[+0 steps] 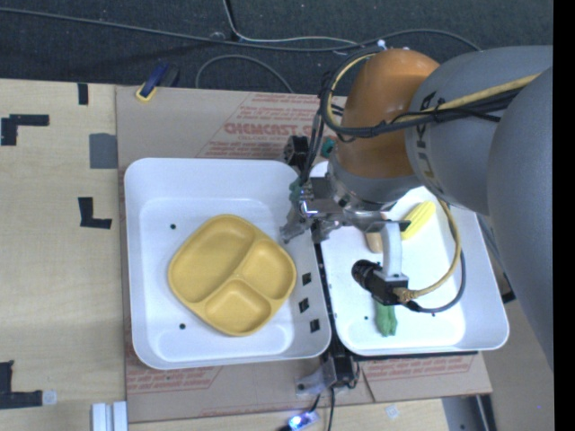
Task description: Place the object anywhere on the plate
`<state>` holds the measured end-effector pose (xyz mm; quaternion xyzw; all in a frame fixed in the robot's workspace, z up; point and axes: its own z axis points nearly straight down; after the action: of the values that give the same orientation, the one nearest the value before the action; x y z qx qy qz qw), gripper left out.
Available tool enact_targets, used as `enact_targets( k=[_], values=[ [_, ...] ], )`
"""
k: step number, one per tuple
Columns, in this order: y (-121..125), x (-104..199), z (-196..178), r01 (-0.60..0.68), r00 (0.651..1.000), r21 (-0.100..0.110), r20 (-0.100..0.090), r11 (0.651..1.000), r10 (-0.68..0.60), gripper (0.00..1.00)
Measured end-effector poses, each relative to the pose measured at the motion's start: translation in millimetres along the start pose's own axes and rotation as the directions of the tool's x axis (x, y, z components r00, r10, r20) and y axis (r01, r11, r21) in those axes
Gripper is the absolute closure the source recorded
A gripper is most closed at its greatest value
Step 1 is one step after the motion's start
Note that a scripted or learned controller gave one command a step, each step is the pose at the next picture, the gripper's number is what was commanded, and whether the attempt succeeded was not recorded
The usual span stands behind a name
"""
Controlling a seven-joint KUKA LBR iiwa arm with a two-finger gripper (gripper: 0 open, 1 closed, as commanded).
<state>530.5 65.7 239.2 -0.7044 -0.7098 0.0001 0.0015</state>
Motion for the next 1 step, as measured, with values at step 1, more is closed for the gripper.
enact_targets(
  k=[1],
  values=[
    [-12.7,45.7,1.1,-0.001,1.000,0.001,0.001,1.000,0.001,1.00]
  ],
)
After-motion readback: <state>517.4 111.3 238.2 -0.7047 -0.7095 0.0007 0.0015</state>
